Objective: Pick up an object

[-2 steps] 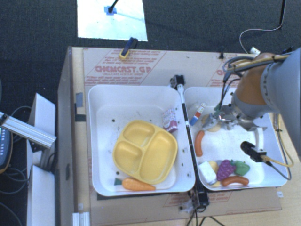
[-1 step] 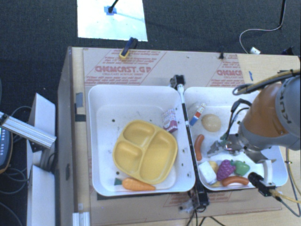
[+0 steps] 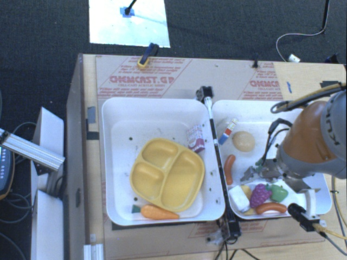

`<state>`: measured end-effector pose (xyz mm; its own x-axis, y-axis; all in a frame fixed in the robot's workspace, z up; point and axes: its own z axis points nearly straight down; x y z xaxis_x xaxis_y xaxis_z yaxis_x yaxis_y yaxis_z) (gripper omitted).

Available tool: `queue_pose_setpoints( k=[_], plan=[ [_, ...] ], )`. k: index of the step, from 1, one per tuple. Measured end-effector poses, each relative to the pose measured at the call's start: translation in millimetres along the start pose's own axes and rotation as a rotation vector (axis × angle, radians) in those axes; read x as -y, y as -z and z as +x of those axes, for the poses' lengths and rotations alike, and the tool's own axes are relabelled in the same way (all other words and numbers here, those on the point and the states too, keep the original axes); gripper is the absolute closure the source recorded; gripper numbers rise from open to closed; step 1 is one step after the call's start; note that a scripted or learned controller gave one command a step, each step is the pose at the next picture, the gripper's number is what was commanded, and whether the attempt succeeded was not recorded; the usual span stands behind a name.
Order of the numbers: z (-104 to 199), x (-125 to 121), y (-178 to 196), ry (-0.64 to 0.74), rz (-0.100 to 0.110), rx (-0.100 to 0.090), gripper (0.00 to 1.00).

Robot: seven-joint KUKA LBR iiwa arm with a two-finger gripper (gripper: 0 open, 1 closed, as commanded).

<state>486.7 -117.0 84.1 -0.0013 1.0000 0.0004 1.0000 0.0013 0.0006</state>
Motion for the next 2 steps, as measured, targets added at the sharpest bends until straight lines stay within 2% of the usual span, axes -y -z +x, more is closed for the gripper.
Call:
queue_pose_setpoints(
  k=[1,2],
  plan=[
    [-27.2,0.1,0.3,-0.001,-0.001,0.001,0.00],
    [-2.7,-116.9,0.7,0.003,-0.003,0.000,0.00]
  ],
)
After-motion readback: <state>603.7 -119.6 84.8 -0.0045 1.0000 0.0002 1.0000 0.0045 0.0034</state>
